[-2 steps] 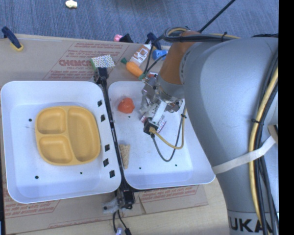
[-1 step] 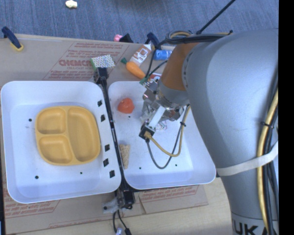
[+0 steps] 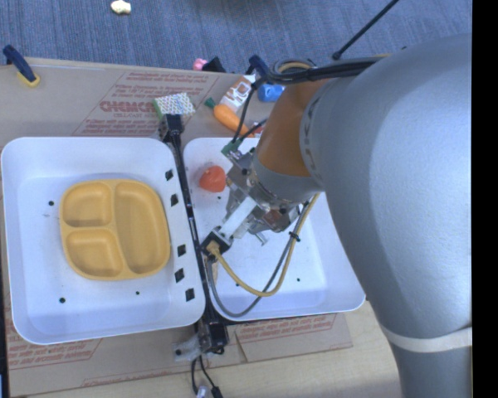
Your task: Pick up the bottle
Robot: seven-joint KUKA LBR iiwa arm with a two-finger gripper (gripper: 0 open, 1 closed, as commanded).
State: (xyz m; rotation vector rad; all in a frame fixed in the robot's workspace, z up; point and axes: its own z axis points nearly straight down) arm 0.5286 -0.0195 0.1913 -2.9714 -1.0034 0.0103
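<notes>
Gripper point(image 3: 251, 196) low in a bin point(image 3: 319, 282), bottle point(image 3: 232, 104) beyond it
Whether the gripper is wide or narrow I cannot tell; the bottle lies past it, outside the bin's far rim; a red lump point(image 3: 212, 178) just beside the gripper risks being grabbed instead.

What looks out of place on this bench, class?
An orange-and-white bottle lies on its side on the cardboard behind the right bin, outside both bins. A small yellow scrap sits on the carpet further back.
</notes>
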